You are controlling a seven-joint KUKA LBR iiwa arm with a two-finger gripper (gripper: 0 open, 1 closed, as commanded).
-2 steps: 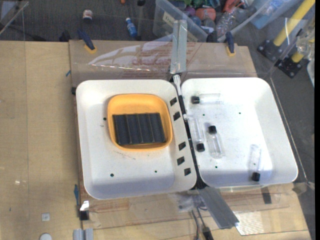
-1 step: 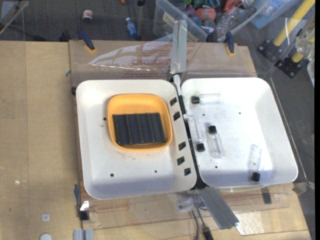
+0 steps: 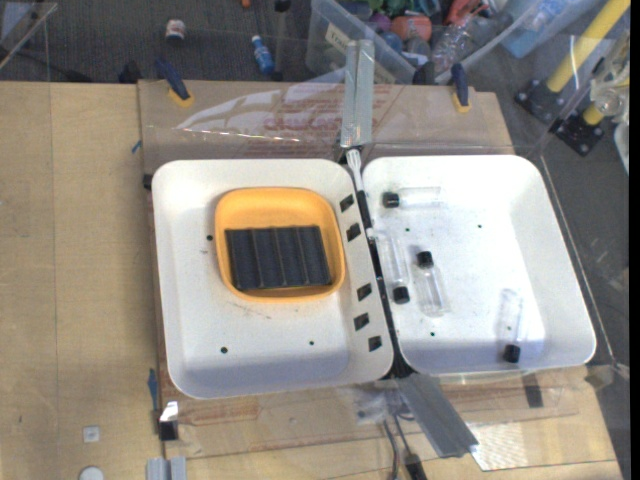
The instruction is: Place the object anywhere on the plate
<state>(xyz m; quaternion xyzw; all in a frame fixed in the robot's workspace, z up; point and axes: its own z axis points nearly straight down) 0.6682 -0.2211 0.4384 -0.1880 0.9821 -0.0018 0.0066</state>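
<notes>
A squarish orange plate [image 3: 275, 206] sits in the left white bin [image 3: 250, 358], toward its back. A black ribbed rectangular object [image 3: 279, 257] lies flat on the plate and covers most of its middle. In the right white bin [image 3: 480, 238] lie several clear vials with black caps: one near the back [image 3: 412, 198], one in the middle [image 3: 429, 280], one at the front right [image 3: 510, 328], and one along the divider [image 3: 393, 268].
A raised divider [image 3: 365, 258] with black clips runs between the two bins. A clear tub of colourful toys [image 3: 430, 8] stands behind the bench. A metal bar [image 3: 356, 88] rises at the back centre, above the divider.
</notes>
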